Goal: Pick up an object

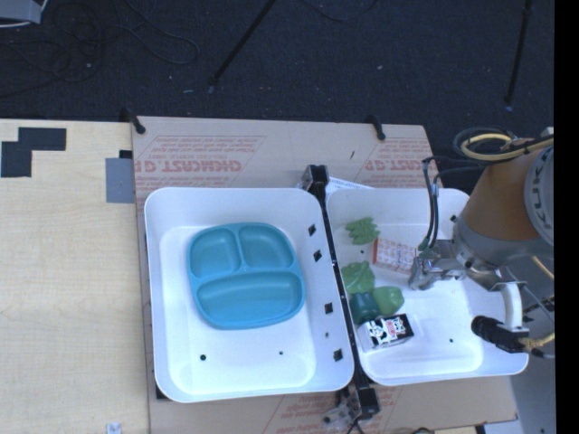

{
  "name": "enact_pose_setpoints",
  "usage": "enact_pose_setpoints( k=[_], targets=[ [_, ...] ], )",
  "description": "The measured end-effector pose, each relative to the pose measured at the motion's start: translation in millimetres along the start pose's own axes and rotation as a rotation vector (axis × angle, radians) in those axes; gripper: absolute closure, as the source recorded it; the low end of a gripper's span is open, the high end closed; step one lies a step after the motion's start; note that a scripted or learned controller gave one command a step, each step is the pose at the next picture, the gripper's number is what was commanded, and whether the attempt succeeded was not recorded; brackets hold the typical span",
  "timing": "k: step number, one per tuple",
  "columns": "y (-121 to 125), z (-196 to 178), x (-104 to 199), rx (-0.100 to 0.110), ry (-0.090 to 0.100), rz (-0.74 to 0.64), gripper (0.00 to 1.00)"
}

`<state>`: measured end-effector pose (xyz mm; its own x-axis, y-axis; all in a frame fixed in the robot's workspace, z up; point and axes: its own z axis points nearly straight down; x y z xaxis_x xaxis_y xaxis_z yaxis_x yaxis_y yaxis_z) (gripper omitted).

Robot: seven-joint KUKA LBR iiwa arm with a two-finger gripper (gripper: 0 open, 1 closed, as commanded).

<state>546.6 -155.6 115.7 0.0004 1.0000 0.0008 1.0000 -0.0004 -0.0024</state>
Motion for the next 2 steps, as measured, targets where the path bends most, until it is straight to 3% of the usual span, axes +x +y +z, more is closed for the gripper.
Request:
enact_pose_setpoints(
  k=[1,2],
  targets=[
    [28.6,-129.4,70.5,-0.013,0.000,-0.009,1.00],
    [23.3,-387.5,72.3,-0.017,-0.003,-0.003,1.00]
  ],
)
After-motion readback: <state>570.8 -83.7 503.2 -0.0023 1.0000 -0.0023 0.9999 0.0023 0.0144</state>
